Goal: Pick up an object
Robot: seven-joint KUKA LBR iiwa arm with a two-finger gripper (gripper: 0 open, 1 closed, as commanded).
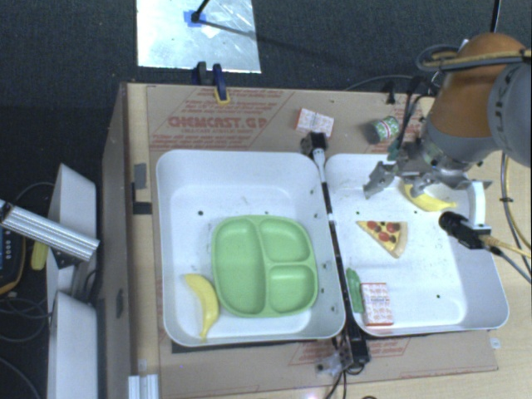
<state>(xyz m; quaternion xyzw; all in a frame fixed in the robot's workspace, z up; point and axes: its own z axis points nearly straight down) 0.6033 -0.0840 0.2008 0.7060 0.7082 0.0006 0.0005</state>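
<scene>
Camera view
Arm: we see the grey arm point(478, 98) with its orange band reaching in from the right, over the back of the right bin point(432, 306).
Gripper: we place the gripper point(391, 174) above the back left part of the right bin; one finger point(376, 181) points down and left. We cannot tell from this view whether it is released or clenched, and we see nothing between its fingers.
Pizza slice: we find the toy pizza slice point(385, 234) flat on the right bin floor, near the gripper and toward the front of it, apart from it.
Right-bin banana: a yellow banana point(426, 199) lies just beside the gripper, partly under the wrist.
Other right-bin items: a green piece point(353, 289) and a red-and-white packet point(376, 302) lie at the front left corner.
Left bin: the left bin point(183, 181) holds a green divided plate point(264, 264) with a second banana point(204, 302) touching its front left edge.
Bench: a small green can point(385, 128) lies behind the right bin.
</scene>
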